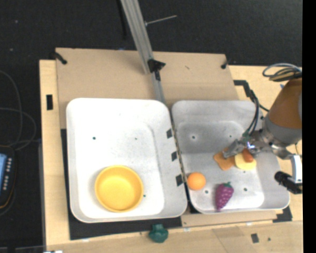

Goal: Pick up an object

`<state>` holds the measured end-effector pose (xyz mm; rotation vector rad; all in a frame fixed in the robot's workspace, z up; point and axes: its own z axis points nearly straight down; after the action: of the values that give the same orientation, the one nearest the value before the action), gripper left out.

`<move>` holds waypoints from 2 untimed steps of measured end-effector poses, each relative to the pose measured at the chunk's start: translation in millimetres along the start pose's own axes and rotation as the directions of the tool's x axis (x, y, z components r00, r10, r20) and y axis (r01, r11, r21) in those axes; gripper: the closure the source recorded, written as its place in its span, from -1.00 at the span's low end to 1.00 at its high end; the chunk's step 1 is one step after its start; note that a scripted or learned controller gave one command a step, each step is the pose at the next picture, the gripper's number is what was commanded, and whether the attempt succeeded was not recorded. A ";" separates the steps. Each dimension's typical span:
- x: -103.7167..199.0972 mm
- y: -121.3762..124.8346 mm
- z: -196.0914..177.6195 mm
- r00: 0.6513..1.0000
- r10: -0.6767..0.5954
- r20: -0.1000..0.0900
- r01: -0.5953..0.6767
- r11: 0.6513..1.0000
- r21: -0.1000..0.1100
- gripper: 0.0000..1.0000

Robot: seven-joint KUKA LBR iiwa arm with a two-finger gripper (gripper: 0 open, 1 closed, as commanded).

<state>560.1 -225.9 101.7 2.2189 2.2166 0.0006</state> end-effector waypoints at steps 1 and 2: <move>-0.8 1.7 -13.3 1.000 0.000 0.001 0.000 1.000 -0.006 1.00; 3.2 -1.4 -72.9 1.000 -0.004 0.000 0.004 1.000 -0.002 1.00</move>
<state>558.4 -222.5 174.5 2.2133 2.2201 0.0035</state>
